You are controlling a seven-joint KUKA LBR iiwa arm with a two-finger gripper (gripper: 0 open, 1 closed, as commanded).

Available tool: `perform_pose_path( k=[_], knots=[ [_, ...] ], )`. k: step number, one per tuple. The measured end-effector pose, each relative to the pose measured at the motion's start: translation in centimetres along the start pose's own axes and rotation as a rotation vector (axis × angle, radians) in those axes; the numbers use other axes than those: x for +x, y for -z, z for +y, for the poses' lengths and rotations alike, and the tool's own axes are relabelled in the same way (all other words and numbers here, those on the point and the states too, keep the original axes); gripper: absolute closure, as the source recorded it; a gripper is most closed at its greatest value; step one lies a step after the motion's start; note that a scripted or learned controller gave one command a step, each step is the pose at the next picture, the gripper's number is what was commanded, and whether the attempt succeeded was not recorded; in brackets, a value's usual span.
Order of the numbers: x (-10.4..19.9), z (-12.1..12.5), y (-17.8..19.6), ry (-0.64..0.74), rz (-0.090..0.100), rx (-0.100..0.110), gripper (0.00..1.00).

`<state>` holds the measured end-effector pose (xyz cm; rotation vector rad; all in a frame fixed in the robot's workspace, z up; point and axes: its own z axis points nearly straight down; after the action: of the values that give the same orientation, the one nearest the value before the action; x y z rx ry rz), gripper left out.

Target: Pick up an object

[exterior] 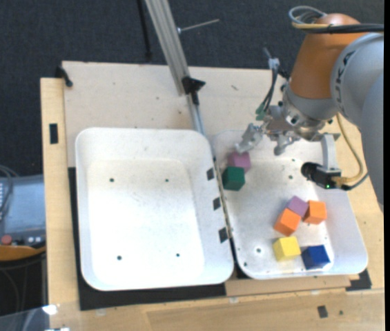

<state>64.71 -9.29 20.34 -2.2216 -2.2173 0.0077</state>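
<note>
My gripper hangs over the far part of the right bin, its two grey fingers spread apart with nothing between them. Just left and below its left finger lie a pink block and a dark green block, touching each other near the bin's left wall. Toward the near right of the same bin sit a purple block, two orange blocks, a yellow block and a blue block.
The left bin lies beside the right one. A slanted metal rail runs from the top down to the bins' shared far corner. A black cable and connector hang off the wrist over the right bin.
</note>
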Motion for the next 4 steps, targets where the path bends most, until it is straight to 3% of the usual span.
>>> perform_pose_path(
  k=[1, 2, 3, 4],
  knots=[
    [0.3, -0.4, -6.2, -0.002, 0.001, 0.001, 0.00],
    [0.3, 0.0, -10.2, -0.003, 0.002, -0.013, 0.00],
    [0.2, 0.0, -9.1, -0.009, 0.002, -0.015, 1.00],
    [-0.7, -0.2, -2.9, -0.003, 0.000, -0.013, 1.00]
  ],
)
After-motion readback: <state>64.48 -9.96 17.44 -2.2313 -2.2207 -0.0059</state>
